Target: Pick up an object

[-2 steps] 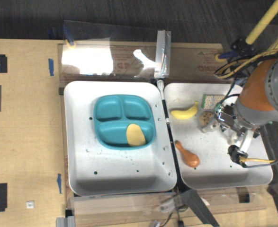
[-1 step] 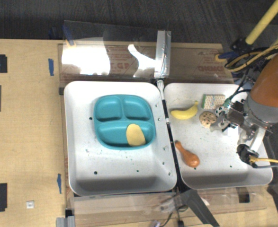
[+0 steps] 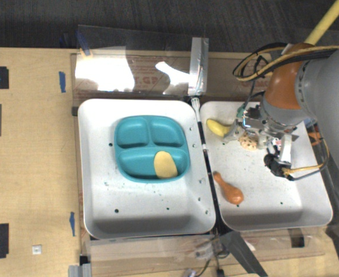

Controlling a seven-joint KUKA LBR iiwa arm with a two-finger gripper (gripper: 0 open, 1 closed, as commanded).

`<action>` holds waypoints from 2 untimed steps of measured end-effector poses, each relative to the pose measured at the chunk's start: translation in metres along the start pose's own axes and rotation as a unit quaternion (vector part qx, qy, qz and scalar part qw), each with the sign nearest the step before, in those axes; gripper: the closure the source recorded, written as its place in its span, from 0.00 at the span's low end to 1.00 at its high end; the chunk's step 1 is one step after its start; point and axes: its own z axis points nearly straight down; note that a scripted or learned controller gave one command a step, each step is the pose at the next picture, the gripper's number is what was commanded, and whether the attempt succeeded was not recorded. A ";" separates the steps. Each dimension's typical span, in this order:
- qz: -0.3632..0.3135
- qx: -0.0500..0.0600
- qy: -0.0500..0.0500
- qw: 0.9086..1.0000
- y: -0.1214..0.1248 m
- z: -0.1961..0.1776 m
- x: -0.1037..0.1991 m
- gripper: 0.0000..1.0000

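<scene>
Objects available for picking lie in the right-hand shallow white plastic bin (image 3: pixel 308 209): a small yellow banana-shaped toy (image 3: pixel 218 127) at about 10 o'clock in that bin, a small tan speckled cookie-like piece (image 3: pixel 249 142) just right of it, and an orange drumstick-shaped toy (image 3: pixel 229 190) at about 7 o'clock, close to the divider. Gripper (image 3: pixel 256 133) of the grey arm sits low over the bin's upper part, beside the speckled piece and near the yellow toy; whether its fingers stand apart or together cannot be told, and nothing is seen held. Risk, in my judgement: with two small items close together, a closing grasp may nudge one aside or catch neither, and the curved yellow toy could slip out. Left-hand shallow white plastic bin (image 3: pixel 100 206) holds a teal compartmented plastic tray (image 3: pixel 136 137); a yellow oval toy (image 3: pixel 166 164) lies in its 5 o'clock compartment.
</scene>
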 end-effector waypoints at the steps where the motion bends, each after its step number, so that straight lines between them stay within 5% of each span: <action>1: 0.039 0.028 0.001 0.999 0.044 0.010 -0.013 0.00; 2: 0.038 0.005 0.000 0.999 0.038 -0.039 0.001 0.00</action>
